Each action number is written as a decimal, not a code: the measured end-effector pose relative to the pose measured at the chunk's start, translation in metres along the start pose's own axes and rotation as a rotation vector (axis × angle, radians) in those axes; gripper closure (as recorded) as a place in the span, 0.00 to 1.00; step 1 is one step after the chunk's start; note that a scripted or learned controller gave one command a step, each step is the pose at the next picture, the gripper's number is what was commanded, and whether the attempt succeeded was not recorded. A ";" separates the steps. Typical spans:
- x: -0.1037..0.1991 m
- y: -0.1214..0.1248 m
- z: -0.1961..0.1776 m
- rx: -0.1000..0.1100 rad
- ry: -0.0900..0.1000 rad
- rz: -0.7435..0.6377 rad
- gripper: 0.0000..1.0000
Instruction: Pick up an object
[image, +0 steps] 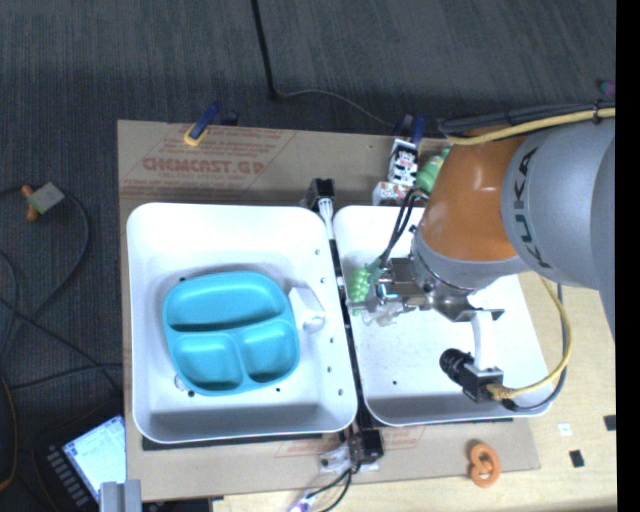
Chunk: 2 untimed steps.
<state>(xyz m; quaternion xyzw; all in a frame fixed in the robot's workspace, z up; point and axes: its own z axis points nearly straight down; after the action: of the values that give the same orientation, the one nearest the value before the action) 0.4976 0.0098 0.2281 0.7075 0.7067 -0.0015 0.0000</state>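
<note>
one bench (180, 170), brown board, carrying all below. one arm (540, 200), grey with an orange band, reaching in from the right and covering the upper part of the right bin. two white bins side by side: the right bin (420, 385), under the claw; the left bin (150, 240), to the claw's left across the shared rims.

one blue divided tray (232, 330), three compartments, lying flat in the left bin, well left of the claw. one small white object (310, 322), touching the tray's right edge, between tray and claw. one green item (357, 283), close against the claw's left side near the right bin's left wall; whether it is gripped cannot be told.

one claw (385, 300), low over the right bin's left part; its state cannot be told, the wrist hides it.

one orange ring (484, 462), on the bench below and right of the claw, outside the bins.
</note>
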 end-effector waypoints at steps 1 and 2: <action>0.085 -0.013 0.007 0.001 0.002 -0.003 1.00; -0.008 0.008 0.036 0.001 0.000 0.001 1.00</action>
<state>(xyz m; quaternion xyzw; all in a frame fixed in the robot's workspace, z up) 0.5054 0.0017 0.1924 0.7078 0.7064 -0.0016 -0.0002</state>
